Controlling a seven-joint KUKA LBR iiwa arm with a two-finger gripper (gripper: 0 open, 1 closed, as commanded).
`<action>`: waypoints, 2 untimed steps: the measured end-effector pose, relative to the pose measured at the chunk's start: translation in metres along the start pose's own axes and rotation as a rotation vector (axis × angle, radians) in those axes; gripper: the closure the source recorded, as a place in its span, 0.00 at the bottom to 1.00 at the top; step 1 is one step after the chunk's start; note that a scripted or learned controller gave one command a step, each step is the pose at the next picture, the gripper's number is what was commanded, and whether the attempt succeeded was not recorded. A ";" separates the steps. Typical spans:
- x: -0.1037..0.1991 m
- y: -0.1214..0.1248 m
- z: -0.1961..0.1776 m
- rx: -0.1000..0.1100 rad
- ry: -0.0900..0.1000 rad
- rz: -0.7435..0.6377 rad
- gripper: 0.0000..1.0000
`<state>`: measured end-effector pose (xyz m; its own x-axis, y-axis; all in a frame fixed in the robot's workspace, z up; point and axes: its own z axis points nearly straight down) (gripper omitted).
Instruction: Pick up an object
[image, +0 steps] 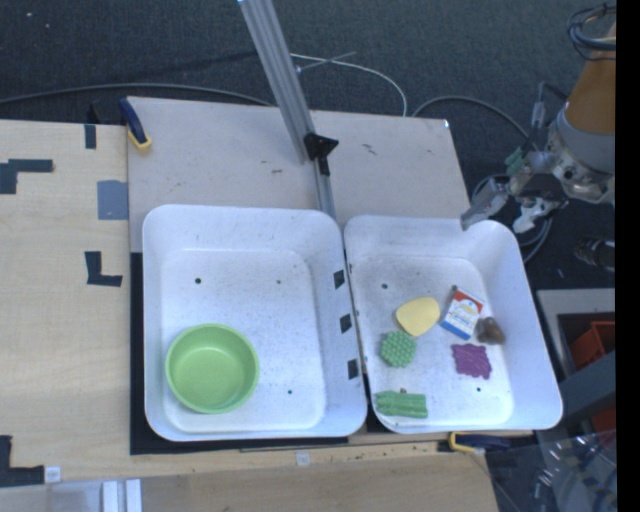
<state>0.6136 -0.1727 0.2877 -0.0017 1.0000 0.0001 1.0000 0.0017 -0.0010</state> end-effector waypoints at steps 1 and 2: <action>0.000 0.000 0.000 0.000 -0.001 0.000 0.00; 0.003 0.002 0.044 0.004 -0.001 0.000 0.00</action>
<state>0.6158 -0.1692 0.2438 -0.0021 1.0000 -0.0006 1.0000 0.0021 -0.0050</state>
